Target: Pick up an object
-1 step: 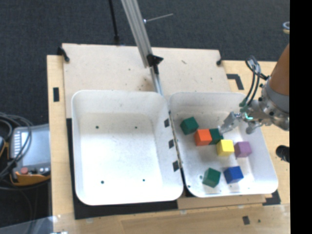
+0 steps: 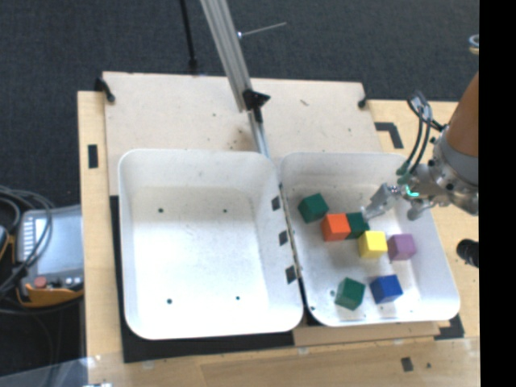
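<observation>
Several coloured blocks lie in the right bin: a green block, an orange block with a dark green block touching its right side, a yellow block, a purple block, a blue block and another green block. My gripper hangs over the bin's upper right part, just above and right of the orange, yellow and purple blocks. Its fingers are spread open with nothing between them.
The left bin sits beside the right one, sharing a raised middle rim. A slanted metal pole rises from the bench behind the bins. Cables run along my wrist at the right edge.
</observation>
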`<action>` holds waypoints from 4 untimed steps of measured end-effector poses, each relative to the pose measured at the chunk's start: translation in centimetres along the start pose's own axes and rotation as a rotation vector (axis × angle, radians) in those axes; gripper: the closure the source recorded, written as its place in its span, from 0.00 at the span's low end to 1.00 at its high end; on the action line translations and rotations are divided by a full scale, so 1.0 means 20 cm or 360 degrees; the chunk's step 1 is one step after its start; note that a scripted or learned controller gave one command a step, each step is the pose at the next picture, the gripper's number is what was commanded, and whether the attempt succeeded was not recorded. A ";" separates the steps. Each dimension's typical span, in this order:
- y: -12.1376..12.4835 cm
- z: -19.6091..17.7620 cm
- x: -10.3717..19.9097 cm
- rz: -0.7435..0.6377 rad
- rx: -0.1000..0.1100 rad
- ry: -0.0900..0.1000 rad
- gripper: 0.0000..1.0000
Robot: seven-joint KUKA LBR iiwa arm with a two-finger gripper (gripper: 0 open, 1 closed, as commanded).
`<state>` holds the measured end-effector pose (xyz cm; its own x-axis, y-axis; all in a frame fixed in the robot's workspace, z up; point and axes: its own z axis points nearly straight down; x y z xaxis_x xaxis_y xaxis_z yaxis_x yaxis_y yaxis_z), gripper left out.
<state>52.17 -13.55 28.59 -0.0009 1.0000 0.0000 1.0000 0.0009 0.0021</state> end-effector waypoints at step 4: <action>0.06 0.72 -0.04 0.0016 -0.0018 -0.0008 1.00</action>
<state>53.31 -14.34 14.18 0.0089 0.9999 -0.0048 0.9999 -0.0088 0.0137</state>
